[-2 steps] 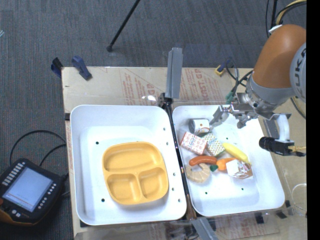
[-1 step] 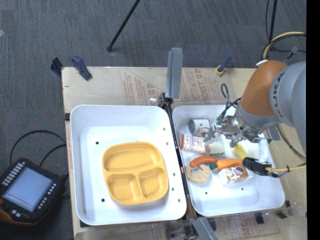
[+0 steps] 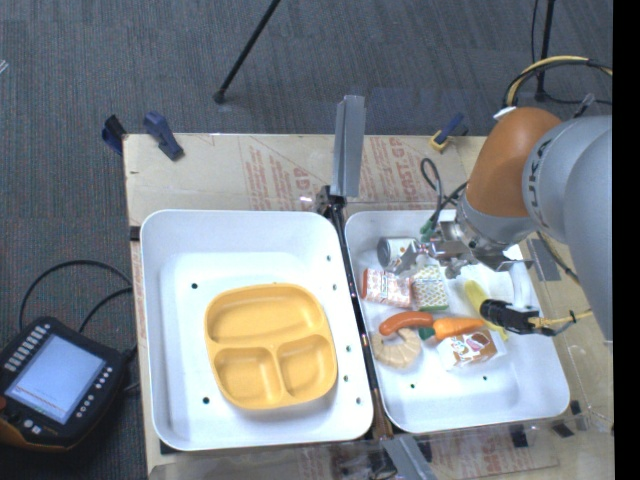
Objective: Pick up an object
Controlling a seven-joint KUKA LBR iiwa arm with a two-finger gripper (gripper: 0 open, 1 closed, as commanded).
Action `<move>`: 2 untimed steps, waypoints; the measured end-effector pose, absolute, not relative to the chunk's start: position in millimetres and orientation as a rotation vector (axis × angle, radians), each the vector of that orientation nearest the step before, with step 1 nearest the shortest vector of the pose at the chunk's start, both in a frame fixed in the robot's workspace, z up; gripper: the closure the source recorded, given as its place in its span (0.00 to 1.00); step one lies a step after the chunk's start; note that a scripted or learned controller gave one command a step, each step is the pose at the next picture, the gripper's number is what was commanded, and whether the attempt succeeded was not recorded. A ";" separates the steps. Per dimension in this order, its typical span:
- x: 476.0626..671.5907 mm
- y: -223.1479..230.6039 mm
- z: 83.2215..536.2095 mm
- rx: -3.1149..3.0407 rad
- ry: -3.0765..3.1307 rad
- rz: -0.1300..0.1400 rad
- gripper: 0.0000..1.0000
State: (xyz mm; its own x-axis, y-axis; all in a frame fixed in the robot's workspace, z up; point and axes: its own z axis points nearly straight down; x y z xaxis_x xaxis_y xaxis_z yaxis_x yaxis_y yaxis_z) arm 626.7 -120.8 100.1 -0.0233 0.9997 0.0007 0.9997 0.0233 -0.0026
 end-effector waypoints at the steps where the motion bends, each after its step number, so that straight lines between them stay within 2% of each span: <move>1: 597.4 -113.9 96.6 -2.155 -2.309 -0.016 0.00; 2: 598.0 -114.5 105.6 -2.161 -2.302 -0.017 1.00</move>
